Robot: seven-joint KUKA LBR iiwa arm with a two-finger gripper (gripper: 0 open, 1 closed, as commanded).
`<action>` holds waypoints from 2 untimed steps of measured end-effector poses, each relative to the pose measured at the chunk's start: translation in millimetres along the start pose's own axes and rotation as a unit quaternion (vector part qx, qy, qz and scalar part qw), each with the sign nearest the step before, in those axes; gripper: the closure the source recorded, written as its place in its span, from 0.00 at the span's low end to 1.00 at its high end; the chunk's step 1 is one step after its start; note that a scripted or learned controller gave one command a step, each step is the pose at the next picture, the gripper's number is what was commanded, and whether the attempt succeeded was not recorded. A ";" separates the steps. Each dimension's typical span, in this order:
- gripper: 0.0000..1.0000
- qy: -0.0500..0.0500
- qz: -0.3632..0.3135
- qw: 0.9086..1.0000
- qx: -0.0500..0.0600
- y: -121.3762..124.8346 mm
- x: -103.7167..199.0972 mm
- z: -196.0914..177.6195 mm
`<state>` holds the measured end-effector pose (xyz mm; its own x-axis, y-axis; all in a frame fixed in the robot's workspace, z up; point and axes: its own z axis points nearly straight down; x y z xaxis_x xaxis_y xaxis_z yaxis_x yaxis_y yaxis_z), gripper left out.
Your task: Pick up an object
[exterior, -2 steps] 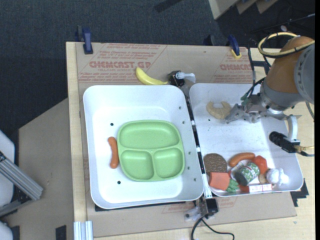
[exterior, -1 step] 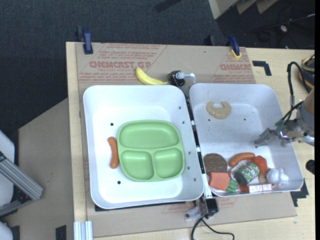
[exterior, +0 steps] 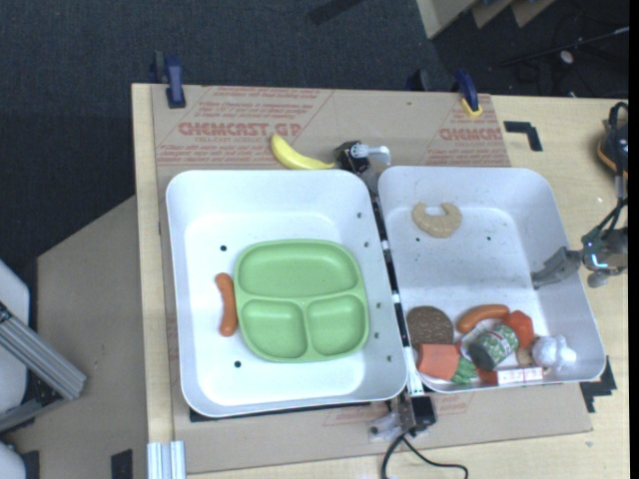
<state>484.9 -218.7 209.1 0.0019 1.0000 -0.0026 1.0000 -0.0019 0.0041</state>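
Scanning from the left, the left bin [exterior: 190,218] holds an orange sausage [exterior: 227,303] lying lengthwise just beside a green divided plate [exterior: 301,299]; the two look close together but apart. Behind this bin, on the bench, lies a yellow banana [exterior: 298,155].

The right bin [exterior: 539,193] carries a tan, bitten cookie-like piece [exterior: 437,220] alone toward the back, well apart from a crowded cluster along the front wall: a dark brown patty [exterior: 429,323], a second sausage [exterior: 483,316], a red piece [exterior: 436,360], a small can [exterior: 493,346] and a pale item [exterior: 552,349], several touching.

The gripper [exterior: 559,264] sits at the right bin's right wall, above the cluster. Whether it is spread or pressed together cannot be told at this size; nothing is visibly pinched.

Recommended procedure: select an isolated target. The tan piece offers free space on all sides; its low profile probably calls for a descent close to the bin floor. Items in the cluster risk jostling neighbours.
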 end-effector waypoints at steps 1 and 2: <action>0.00 0.000 -0.006 1.000 -0.004 136.8 33.9 17.2; 0.00 0.005 0.000 1.000 0.011 13.4 91.4 95.1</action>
<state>498.9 -127.5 113.8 0.0010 1.0000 0.0083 0.9998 -0.0008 -0.0183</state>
